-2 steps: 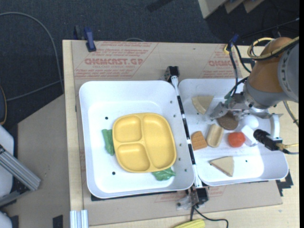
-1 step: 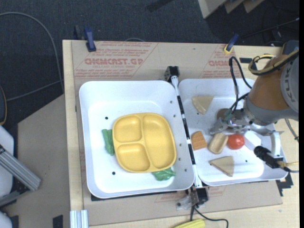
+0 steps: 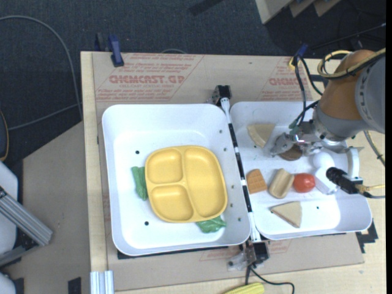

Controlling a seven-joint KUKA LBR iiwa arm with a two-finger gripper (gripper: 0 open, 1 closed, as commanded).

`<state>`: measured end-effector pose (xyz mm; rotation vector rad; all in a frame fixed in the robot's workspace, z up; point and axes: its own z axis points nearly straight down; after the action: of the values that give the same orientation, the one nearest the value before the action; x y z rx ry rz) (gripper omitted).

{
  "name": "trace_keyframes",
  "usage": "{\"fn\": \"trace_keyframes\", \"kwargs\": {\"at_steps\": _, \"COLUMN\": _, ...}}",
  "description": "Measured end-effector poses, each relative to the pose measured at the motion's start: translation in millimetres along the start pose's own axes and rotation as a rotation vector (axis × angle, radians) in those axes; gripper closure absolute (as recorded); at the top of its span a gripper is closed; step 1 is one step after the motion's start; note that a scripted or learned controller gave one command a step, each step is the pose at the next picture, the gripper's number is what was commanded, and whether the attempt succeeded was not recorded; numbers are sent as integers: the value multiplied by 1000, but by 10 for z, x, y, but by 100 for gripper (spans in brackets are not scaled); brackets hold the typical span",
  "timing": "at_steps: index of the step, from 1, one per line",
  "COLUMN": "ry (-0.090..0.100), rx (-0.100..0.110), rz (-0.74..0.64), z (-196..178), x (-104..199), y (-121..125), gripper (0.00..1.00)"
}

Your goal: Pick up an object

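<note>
Gripper low in right bin over a brown piece beside the tan wedge, presumably lining up a grab; grip state can't be told; 4 other foods nearby.

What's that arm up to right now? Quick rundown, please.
Tool low in right bin, grip state unclear. Red tomato, bread pieces lying loose nearby. Yellow plate sits in left bin, apart.
</note>
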<state>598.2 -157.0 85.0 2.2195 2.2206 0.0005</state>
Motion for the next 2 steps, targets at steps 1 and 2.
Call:
{"fn": "trace_keyframes", "kwargs": {"at_steps": 1, "ry": 2, "rx": 3, "rz": 1, "z": 5, "x": -99, "y": -546, "gripper": 0}}
{"fn": "trace_keyframes", "kwargs": {"at_steps": 2, "ry": 1, "rx": 0, "rz": -1, "z": 3, "x": 294, "y": -172, "gripper": 0}}
